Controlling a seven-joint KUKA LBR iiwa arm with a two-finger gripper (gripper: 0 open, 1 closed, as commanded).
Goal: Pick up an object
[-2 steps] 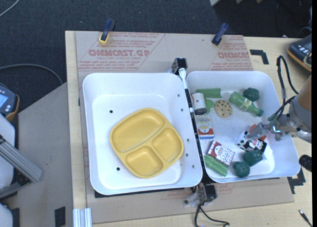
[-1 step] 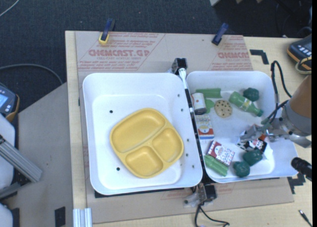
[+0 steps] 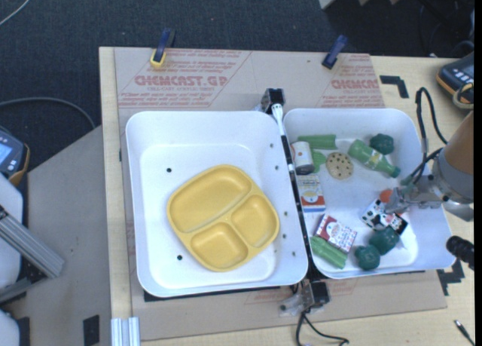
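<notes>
Gripper (image 3: pixel 398 200): at 3 o'clock in the right bin (image 3: pixel 407 122), over a black-and-white object (image 3: pixel 382 218); finger state cannot tell.
Open room: bare floor mid-bin; toys ring it.
Left bin (image 3: pixel 143 186): yellow tray (image 3: pixel 223 217), clear margins.
Hidden: arm cut off at 3 o'clock.

— Carrying everything? 
— Worktop (image 3: pixel 226 73), topped with brown printed board and held at the far edge by a yellow clamp (image 3: pixel 160 52) and a blue clamp (image 3: pixel 334 52).
— Resting straight on it? 
— Left white bin (image 3: pixel 143 209) and right white bin (image 3: pixel 407 122), side by side, rims touching along the middle, black clips (image 3: pixel 273 99) at that seam.
</notes>
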